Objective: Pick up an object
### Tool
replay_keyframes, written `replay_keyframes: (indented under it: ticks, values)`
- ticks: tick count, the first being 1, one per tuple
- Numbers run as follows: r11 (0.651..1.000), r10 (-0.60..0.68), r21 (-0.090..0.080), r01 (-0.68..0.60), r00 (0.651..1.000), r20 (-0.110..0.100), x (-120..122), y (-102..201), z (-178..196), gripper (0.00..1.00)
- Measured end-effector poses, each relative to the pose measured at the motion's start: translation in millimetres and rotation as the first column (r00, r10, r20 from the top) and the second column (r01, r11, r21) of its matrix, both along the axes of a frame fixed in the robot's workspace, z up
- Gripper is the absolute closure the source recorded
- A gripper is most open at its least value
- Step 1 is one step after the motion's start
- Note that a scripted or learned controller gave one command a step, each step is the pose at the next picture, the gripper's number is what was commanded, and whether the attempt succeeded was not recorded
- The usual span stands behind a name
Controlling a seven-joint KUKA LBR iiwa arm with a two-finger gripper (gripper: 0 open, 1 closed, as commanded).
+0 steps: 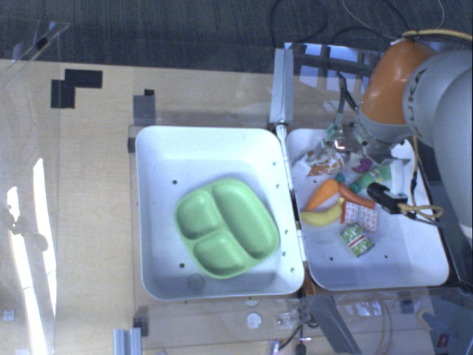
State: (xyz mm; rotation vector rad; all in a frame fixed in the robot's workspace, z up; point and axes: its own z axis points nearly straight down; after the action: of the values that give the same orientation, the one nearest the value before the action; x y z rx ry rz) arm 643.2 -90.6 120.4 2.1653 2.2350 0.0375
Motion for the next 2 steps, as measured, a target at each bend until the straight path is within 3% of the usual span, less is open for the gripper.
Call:
replay_keyframes:
  ticks: [1, 2]
  values:
    - [0.993, 0.119, -0.004, -0.119, 0.993, 0.002, 32.1, 5.5, -11.4, 0.0]
    - [0.985, 0.171, -0.009, -0.171, 0.985, 0.019, -13.9, -12.5, -9.8, 0.0]
